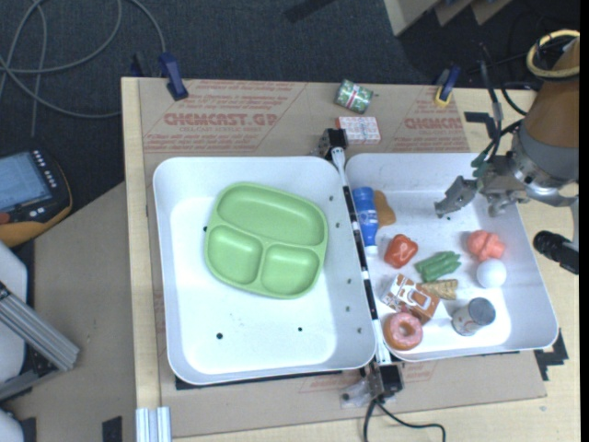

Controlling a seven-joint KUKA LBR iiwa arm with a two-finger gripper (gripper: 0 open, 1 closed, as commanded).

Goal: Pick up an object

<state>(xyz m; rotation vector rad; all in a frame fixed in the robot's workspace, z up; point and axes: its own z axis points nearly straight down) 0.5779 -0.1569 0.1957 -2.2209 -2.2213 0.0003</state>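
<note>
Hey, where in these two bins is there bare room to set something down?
Left bin: bare floor in front of the green plate, toward the near rim. Right bin: a bare strip along the far wall, beside the tool. Its near half is crowded, from blue bottle to white ball.

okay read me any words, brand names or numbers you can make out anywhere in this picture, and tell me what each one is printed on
"CHEMCAST GP": red print on the brown protective paper covering the bench board, upper left.
"CHEMCAS...": the same red print repeated at upper right, partly cut off.
Small white box with a red pattern: print too small to read.
Green and white crumpled can: label blurred.
Red and white snack packet in the right bin: unreadable.
</note>
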